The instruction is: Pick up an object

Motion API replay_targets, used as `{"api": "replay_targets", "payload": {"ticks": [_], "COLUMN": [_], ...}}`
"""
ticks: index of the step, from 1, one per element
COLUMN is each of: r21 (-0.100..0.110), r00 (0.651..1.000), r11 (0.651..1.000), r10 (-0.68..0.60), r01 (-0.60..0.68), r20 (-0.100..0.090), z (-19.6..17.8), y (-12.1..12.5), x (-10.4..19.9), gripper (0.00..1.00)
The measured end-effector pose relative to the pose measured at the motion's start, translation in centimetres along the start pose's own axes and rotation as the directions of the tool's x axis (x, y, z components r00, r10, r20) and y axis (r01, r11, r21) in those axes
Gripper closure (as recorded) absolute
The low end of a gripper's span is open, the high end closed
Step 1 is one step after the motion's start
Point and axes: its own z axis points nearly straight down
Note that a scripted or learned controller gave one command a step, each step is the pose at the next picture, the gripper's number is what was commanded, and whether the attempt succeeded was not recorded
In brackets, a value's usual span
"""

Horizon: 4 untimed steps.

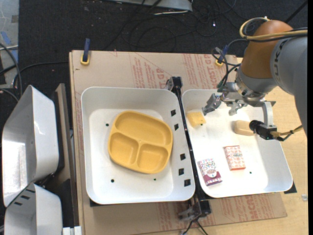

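Observation:
The right bin (274, 177) holds a pale yellow block (196, 119) near its left wall, a tan oval piece (243, 128), a small red and white box (234, 157) and a maroon and white packet (210, 172). My gripper (222, 106) hangs over the back part of this bin, to the upper right of the yellow block and to the upper left of the tan piece. Its two fingers stand apart, open, with nothing between them.
A yellow divided plate (140, 142) lies in the left bin (93, 180). A black divider (183, 131) runs between the two bins. The arm's orange band (266, 38) and a cable loop rise at the upper right. White tubs (29, 141) stand at the far left.

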Motion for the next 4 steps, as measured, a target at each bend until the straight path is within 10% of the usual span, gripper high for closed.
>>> {"api": "replay_targets", "payload": {"ticks": [1,2,4], "r21": [-0.001,-0.007,-0.011], "r00": [1.0,1.0,1.0], "r11": [1.0,1.0,1.0], "r10": [-0.001,0.0,-0.007], "r01": [0.001,0.0,0.007], "r20": [0.001,0.001,0.001], "z": [5.7,4.3,-5.1], "y": [0.9,1.0,1.9], "x": [-0.2,-0.2,0.9], "gripper": [0.0,1.0,1.0]}}
